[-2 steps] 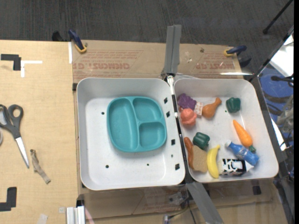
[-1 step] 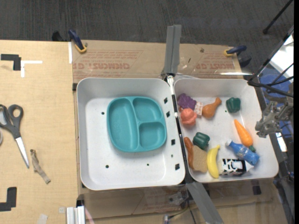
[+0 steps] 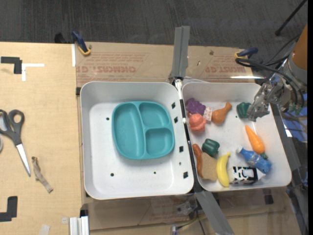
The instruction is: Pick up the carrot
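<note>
The orange carrot (image 3: 254, 139) lies in the right bin (image 3: 281, 146) near its right wall, pointing up-left, with green leaves at its lower end. My gripper (image 3: 258, 112) hangs over the bin's upper right part, just above the carrot's tip and next to a dark green toy (image 3: 242, 110). Its fingers look open with nothing between them. The carrot lies free, not touched.
Also in the right bin are purple grapes (image 3: 194, 105), a pink fruit (image 3: 197, 123), a drumstick (image 3: 221, 112), a green pepper (image 3: 211, 147), a banana (image 3: 223, 169), a blue bottle (image 3: 256, 161) and a black-and-white carton (image 3: 244, 175). A teal divided plate (image 3: 144, 130) sits in the left bin (image 3: 93, 146). Scissors (image 3: 15, 133) lie far left.
</note>
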`<act>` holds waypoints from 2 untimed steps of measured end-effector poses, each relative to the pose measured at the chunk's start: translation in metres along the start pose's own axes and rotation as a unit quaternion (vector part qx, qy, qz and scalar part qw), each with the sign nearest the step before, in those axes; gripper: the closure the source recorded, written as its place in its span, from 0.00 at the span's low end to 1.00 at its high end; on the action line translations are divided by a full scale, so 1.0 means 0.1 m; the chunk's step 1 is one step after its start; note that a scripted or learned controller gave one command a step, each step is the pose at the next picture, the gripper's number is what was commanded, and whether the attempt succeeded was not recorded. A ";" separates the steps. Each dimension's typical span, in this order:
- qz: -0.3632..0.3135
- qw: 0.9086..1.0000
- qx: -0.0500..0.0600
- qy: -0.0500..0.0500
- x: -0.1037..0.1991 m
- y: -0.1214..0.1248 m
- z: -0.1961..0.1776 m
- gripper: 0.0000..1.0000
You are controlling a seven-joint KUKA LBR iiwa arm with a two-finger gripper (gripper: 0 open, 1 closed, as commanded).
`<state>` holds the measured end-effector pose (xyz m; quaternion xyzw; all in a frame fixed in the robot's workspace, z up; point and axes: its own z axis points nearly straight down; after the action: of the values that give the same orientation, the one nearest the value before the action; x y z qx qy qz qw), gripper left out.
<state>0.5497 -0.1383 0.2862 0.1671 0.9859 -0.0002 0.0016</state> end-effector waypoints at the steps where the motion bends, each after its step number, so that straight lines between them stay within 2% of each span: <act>1: -0.239 0.971 -0.001 0.000 0.41 -0.23 0.18 1.00; 2: -0.440 0.898 -0.001 0.000 0.16 -0.84 0.79 1.00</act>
<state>0.5070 -0.2127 0.2075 -0.2841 0.9588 0.0001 0.0013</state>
